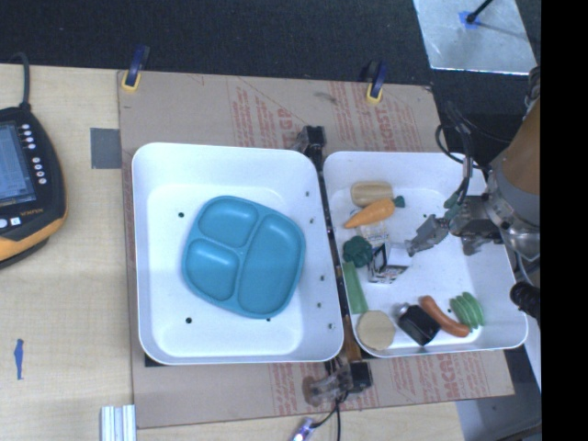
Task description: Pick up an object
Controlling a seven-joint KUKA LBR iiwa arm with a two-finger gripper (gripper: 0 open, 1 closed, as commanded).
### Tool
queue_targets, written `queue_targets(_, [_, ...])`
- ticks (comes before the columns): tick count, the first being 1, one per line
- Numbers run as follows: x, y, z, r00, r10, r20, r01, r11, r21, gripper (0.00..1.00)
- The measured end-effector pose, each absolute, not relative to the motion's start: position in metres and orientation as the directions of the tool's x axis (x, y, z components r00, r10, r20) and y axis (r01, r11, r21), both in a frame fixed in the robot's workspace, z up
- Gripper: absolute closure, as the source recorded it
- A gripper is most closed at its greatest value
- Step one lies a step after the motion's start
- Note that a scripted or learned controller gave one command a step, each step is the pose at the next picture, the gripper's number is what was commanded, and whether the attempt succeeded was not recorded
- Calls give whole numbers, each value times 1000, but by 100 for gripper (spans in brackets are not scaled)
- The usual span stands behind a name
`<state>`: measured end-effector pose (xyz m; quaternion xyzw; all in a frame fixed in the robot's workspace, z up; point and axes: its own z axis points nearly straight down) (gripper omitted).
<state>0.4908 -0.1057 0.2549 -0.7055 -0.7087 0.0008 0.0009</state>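
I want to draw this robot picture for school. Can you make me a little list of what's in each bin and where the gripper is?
left bin: one blue divided plate
right bin: toy carrot, tan piece touching it, dark green lump, green stick, round tan disc, black block, red-orange sausage shape, green ridged piece
gripper: over the right bin, holding nothing
arm: reaches in from the right
bench: wooden, handheld controller at the left edge

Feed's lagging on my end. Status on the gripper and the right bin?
Gripper low over right bin, nothing between its fingers. Carrot and beige block lie apart from it, toward the divider. Green block and small metal clip sit nearby.
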Motion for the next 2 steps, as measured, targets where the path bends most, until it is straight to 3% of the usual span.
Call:
queue_targets(1, [534, -77, 205, -6, 1000, -1, 1000, 6, -6, 0])
queue_targets(2, [556, -95, 105, -2, 1000, 0, 1000, 2, -2, 0])
